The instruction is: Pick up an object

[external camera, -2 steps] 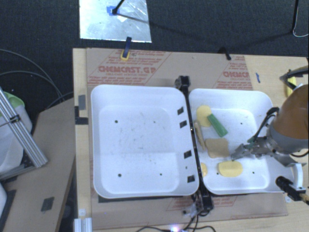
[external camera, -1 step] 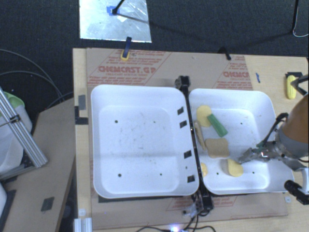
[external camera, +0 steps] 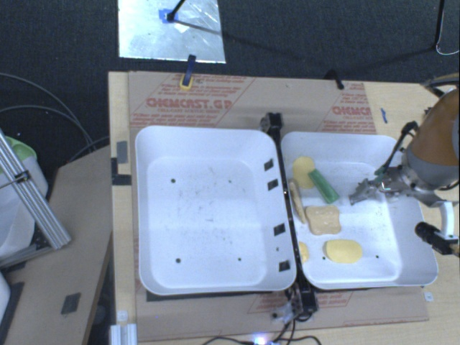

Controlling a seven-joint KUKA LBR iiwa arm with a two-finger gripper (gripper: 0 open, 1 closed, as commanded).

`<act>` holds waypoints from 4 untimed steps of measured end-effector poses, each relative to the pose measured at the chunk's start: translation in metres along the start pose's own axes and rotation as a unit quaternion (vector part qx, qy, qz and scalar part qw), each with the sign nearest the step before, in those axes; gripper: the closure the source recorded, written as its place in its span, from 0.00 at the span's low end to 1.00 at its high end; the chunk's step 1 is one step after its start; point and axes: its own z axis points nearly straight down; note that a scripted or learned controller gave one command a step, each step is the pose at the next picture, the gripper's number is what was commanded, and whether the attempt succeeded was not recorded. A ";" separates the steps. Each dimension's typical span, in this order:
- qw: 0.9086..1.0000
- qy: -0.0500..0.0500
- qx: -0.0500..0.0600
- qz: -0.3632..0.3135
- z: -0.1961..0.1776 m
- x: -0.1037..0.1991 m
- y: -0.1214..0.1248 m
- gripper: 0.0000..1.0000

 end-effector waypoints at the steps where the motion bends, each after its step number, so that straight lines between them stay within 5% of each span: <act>1: 1.000 0.001 -0.002 -0.002 0.014 0.047 0.098 0.00; 2: 1.000 0.002 0.005 0.003 0.015 0.072 0.019 0.00; 3: 1.000 0.002 0.006 0.005 0.015 0.042 -0.056 0.00; 4: 1.000 0.001 0.003 0.002 0.004 0.043 -0.052 1.00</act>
